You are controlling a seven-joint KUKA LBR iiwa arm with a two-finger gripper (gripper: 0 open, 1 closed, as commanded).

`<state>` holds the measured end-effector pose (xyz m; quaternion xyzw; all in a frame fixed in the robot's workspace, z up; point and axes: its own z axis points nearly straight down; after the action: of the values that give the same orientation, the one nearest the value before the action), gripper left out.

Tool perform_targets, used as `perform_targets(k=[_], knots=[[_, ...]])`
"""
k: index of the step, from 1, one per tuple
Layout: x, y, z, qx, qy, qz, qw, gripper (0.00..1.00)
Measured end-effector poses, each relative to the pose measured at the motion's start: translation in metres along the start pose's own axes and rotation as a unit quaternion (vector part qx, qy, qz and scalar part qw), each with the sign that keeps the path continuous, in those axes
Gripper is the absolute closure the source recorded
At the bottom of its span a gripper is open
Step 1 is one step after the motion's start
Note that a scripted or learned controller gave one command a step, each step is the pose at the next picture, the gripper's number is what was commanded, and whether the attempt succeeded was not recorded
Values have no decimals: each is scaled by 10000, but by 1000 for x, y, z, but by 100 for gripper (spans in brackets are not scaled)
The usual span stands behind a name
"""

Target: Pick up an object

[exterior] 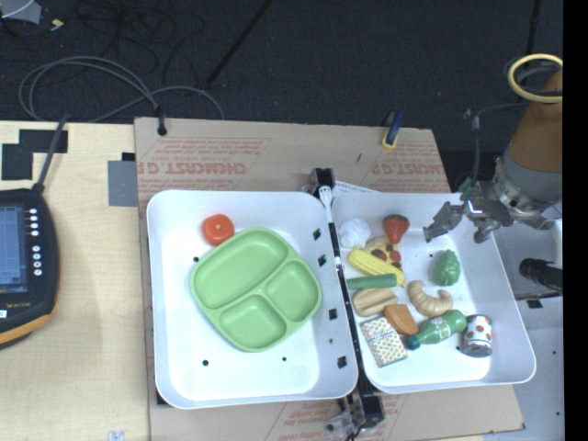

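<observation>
The right bin (514,356) holds a heap of toy food: a yellow corn cob (375,264), a red pepper (396,227), a hot dog (373,300), a tan croissant (428,297), a green bottle (439,329), a checked cracker (382,342), a small can (477,335) and a green leafy piece (446,267). My gripper (457,223) hovers over the bin's upper right part, just above the green leafy piece. Its fingers (439,224) are spread open with nothing between them.
The left bin (175,356) carries a green divided plate (257,288) and a red tomato (218,229) near its top left corner. A clamp bar (335,274) runs between the bins. A teach pendant (23,265) lies at the far left.
</observation>
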<state>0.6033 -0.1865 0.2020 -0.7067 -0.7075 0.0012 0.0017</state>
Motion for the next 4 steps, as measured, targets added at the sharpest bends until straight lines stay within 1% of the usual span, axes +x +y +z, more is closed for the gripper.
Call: perform_targets(k=[1,2,3,4], knots=[[-27,-24,119,6,11,12,10000,0],[-26,-76,116,-4,5,4,10000,0],[17,-32,116,-8,5,-16,10000,0],[159,-12,11,-44,28,-67,10000,0]])
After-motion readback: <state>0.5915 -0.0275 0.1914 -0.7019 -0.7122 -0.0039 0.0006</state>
